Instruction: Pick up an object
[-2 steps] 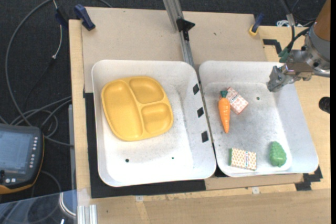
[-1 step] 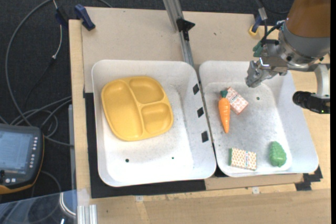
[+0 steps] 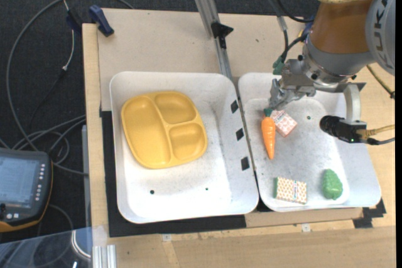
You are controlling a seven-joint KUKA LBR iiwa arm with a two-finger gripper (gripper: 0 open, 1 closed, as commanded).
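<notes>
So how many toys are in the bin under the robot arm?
4: a carrot near the left wall, a small patterned block touching it, a flat patterned box at the front, a green lump front right. The arm may hide others.

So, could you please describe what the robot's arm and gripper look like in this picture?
The arm is a thick, rounded body with a glossy orange band above a grey wrist section; part of a dark printed letter shows on the grey shell at the right edge. Black cables loop around it, along with a pale yellowish hose on top. The gripper is a small grey metal assembly. A black cylindrical part sticks out beside it.
</notes>
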